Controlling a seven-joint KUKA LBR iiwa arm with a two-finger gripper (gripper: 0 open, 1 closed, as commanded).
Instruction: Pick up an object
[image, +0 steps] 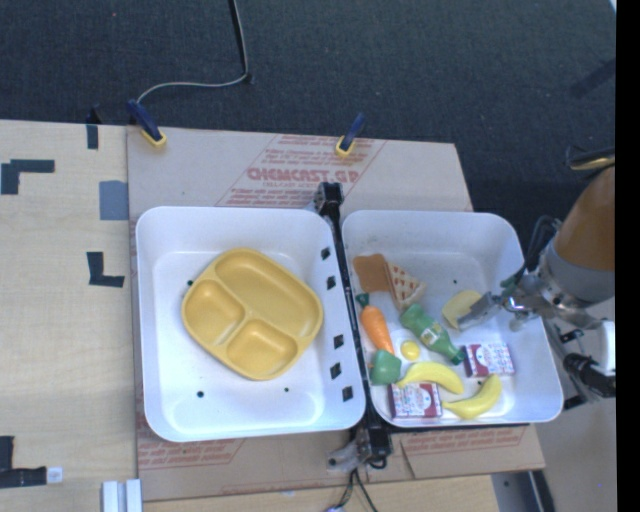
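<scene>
A robot gripper (490, 303) hovers low in the right bin (500, 232), beside a pale yellow toy (460, 306); its grip state is unclear. Nothing is lifted yet.

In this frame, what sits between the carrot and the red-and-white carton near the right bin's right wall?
In the camera view, the green bottle lies between the carrot and that carton, slanting down to the right. A small yellow piece sits just below its neck.
</scene>
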